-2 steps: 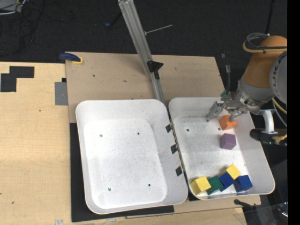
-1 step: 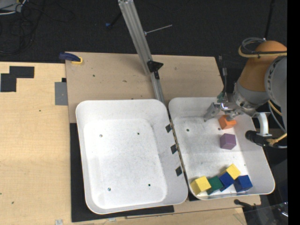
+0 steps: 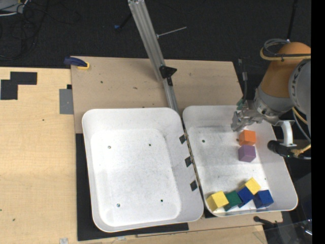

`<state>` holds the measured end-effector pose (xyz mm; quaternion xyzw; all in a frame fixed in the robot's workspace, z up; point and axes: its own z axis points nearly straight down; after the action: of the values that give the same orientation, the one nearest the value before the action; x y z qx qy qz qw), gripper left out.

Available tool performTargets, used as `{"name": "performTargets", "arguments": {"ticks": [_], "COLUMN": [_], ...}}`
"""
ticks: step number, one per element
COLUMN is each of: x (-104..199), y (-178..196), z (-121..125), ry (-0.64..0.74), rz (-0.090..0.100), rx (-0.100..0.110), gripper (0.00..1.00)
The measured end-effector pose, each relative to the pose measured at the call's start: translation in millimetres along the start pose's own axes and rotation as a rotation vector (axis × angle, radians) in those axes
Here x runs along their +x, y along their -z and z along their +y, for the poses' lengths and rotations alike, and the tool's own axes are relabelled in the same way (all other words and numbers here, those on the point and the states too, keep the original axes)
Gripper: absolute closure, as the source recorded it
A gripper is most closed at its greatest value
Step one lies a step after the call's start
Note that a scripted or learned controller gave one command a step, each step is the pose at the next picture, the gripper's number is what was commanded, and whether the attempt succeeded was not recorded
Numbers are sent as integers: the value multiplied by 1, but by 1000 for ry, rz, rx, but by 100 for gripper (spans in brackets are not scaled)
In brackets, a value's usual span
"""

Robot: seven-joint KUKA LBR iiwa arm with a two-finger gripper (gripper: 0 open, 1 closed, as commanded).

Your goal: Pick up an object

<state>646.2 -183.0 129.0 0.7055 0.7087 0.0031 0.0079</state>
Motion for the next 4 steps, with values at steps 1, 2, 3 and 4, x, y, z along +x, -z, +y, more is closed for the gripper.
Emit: {"name": "performTargets", "arguments": {"ticks": [1, 2, 3, 4], "x": [-5, -7, -7, 43], "y": [55, 105, 121, 108], "z": [11, 13, 14, -3], "ry": [-2, 0, 3, 0], "rz": [5, 6, 6, 9], "rx": [11, 11, 15, 21], "gripper": [100, 100, 100, 100]}}
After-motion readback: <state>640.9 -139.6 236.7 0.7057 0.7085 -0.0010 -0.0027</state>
